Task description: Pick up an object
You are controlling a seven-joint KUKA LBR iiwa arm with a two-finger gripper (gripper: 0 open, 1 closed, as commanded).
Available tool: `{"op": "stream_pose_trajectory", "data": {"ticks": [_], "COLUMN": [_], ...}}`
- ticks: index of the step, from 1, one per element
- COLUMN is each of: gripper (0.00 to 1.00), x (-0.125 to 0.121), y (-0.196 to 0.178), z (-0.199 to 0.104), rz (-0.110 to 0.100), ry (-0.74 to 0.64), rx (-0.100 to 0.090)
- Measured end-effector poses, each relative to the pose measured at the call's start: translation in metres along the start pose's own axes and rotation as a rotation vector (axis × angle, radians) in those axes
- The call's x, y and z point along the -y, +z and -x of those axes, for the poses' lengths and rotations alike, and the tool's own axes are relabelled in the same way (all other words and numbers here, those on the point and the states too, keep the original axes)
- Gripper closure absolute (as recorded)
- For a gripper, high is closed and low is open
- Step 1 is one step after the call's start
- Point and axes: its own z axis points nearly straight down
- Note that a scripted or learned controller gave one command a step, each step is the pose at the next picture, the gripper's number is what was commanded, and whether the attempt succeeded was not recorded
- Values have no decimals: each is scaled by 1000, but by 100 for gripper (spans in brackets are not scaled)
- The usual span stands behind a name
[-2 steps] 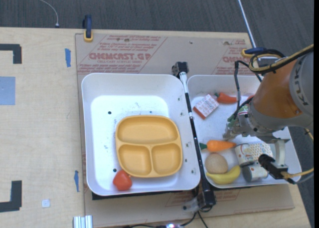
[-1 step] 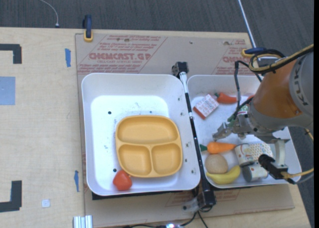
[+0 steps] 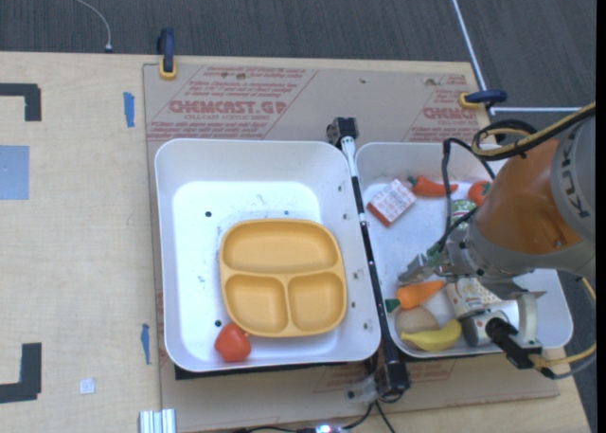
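My gripper (image 3: 421, 273) hangs low in the right bin (image 3: 559, 322), at the end of the grey arm with its orange band (image 3: 525, 208). Right below it lies a small orange carrot (image 3: 419, 295). A yellow banana (image 3: 432, 336) rests near the bin's front edge, with a pale beige piece (image 3: 414, 319) just above it. A white labelled container (image 3: 473, 303) lies under the wrist. Farther back are a red-and-white packet (image 3: 390, 201), a second carrot (image 3: 432, 187) and a green item (image 3: 476, 191) partly hidden by the arm.
The left bin (image 3: 180, 232) bears a yellow-orange divided plate (image 3: 282, 277) and a red fruit (image 3: 233, 343) at its front corner. A black divider rail (image 3: 358, 204) runs between the bins. Cables (image 3: 492, 137) loop beside the arm.
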Motion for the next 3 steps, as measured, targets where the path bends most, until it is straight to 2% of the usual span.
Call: {"op": "stream_pose_trajectory", "data": {"ticks": [1, 2, 3], "gripper": [100, 0, 0], "x": [-1, -1, 5], "y": [-11, -11, 0], "z": [2, 2, 2], "rz": [3, 2, -19], "ry": [4, 4, 4], "rx": [5, 4, -5]}}
